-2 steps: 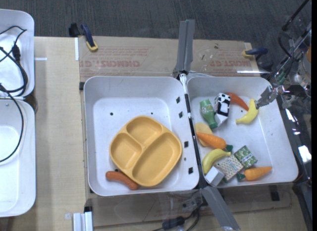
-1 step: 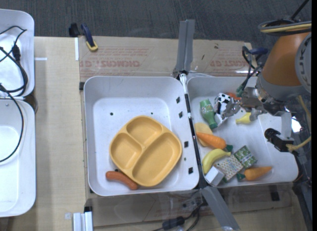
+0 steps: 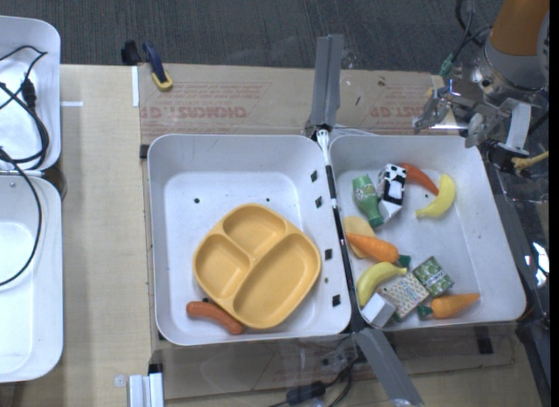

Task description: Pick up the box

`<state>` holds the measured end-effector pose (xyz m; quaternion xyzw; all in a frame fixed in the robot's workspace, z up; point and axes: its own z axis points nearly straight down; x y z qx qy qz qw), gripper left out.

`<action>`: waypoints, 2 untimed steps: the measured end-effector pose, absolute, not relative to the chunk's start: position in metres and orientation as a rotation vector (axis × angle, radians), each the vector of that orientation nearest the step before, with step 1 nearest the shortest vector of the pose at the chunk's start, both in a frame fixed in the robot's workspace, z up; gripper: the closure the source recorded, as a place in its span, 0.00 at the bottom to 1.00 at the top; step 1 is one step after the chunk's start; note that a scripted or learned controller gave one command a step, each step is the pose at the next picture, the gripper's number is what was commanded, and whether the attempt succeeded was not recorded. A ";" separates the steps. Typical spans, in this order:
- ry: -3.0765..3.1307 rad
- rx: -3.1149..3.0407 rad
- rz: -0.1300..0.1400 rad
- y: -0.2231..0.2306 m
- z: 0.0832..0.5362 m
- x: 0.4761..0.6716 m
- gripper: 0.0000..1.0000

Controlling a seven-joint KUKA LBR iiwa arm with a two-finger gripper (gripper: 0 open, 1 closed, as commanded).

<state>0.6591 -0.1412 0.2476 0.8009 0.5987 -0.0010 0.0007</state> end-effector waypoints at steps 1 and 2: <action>1.885 2.511 -0.009 -0.141 0.255 0.659 1.00; 1.885 2.512 -0.010 -0.141 0.255 0.659 0.00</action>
